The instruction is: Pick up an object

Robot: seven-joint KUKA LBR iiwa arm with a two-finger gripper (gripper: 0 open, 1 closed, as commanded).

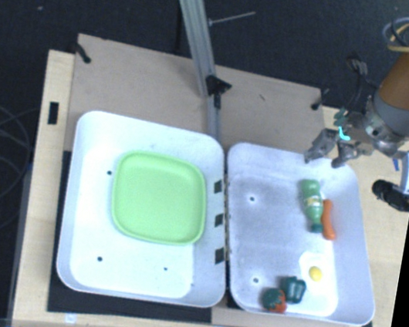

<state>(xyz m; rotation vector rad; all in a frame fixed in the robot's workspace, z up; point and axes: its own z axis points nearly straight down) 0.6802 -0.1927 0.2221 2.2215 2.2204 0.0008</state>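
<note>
My gripper (327,157) hangs over the far rim of the right bin (270,233), its two fingers spread open with nothing between them. Below it in that bin lies a pale green bottle-shaped toy (310,199), touching an orange carrot (328,218) on its right. A small yellow piece (315,274) sits nearer the front. At the bin's front edge a dark green toy (294,288) lies next to a green and red one (273,298).
The left bin (84,200) holds a light green square plate (159,198). A grey metal pole (199,40) slants from the top down to the gap between the bins. Brown board lies behind both bins.
</note>
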